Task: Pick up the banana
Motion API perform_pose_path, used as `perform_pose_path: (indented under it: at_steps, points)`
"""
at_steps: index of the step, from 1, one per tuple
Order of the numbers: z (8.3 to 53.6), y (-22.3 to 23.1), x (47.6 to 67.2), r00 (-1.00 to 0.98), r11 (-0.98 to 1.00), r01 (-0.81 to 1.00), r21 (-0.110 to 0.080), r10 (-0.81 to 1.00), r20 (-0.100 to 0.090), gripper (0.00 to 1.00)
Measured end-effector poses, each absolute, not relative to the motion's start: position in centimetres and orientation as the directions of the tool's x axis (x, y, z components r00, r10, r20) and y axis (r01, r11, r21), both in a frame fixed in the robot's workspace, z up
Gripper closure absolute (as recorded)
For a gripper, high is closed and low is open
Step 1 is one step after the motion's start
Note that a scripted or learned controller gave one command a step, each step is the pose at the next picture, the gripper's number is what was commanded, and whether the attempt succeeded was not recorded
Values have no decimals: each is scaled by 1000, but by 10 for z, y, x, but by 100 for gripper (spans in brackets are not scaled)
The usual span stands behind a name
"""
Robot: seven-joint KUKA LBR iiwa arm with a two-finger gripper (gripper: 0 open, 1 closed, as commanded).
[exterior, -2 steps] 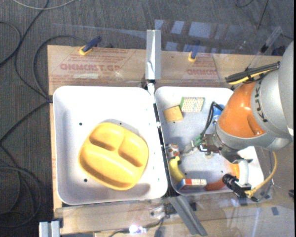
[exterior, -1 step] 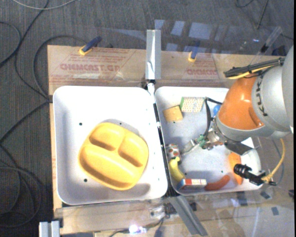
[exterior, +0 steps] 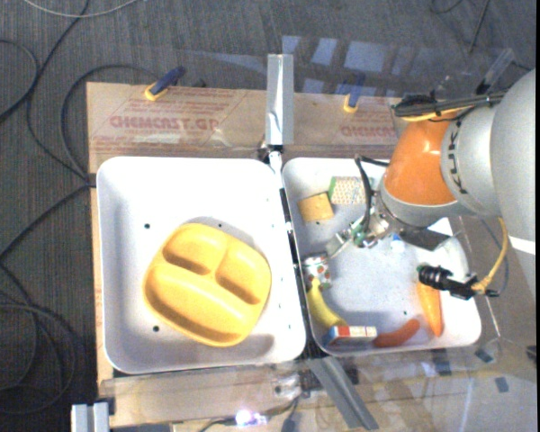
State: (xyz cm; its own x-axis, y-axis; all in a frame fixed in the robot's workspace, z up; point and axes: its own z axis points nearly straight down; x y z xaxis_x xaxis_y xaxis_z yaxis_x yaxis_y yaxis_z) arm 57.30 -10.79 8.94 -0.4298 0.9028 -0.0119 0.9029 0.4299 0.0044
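Hanging over the right bin's [exterior: 472, 331] middle, the gripper [exterior: 371, 232], its grip impossible to tell, sits short of the banana [exterior: 321, 306] lying along the left wall.

view: single, fixed overhead | aim: slanted down | framed: left bin [exterior: 117, 268], right bin [exterior: 459, 331], surrounding floor [exterior: 36, 79]

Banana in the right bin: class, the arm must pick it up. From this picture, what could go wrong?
1. The banana lies against the right bin's left wall, so a finger may strike the wall.
2. A small object and a red-and-white item crowd its ends and might get grabbed or knocked instead.
3. The gripper sits well away from the banana, so its approach may drift.
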Motion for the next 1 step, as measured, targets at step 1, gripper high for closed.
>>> perform_pose_path:
  at_steps: [1]
  points:
    - [89, -167, 525, -486, 486, 874, 7, 874, -7, 0]
